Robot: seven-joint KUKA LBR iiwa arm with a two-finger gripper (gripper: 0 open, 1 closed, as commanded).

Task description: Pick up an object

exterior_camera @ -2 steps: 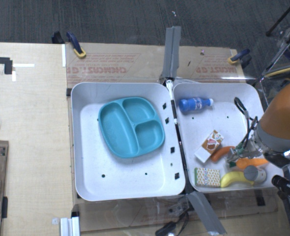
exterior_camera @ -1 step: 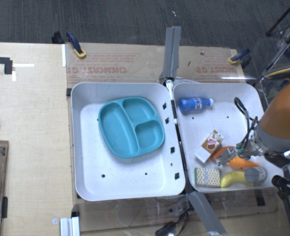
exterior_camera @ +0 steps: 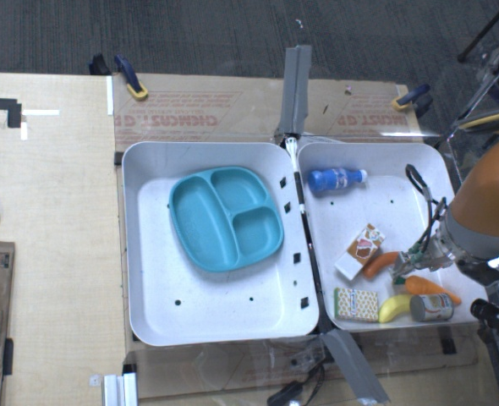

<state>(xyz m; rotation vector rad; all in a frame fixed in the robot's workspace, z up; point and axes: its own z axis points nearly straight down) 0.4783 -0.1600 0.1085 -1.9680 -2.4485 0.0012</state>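
Observation:
In the right bin, my gripper is down low among a cluster of small objects at the front right. An orange sausage-shaped piece lies just to its left, and an orange carrot just below and to its right. A white carton with a picture on it lies left of those. Along the front wall sit a green snack box, a yellow banana and a grey can. A blue bottle lies on its side at the back of the bin.
The left bin holds a teal divided plate. A grey post rises behind the seam between the bins. The arm's orange band hangs over the right bin's right wall, and a black cable loops beside it.

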